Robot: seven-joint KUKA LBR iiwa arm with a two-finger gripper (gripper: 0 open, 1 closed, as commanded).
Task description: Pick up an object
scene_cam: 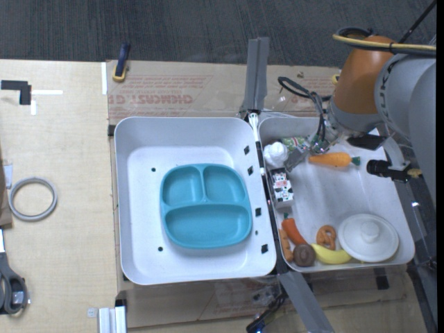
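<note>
Carrot (pixel 331 160), the likely target, is seen lying in the far part of the right bin (pixel 388 262), just beside the gripper (pixel 320 144); largest first, the table (pixel 55 144), the left bin (pixel 132 207) with a blue tray (pixel 206 207), a white lid (pixel 368 236); whether the fingers are released or clenched cannot be told

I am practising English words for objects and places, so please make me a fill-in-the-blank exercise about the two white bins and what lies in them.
1. The divided plate in the left bin is coloured ____.
2. That plate has ____ compartments.
3. The carrot lies in the ____ bin.
4. The banana lies just left of the white ____.

Missing words: blue; three; right; lid
</note>
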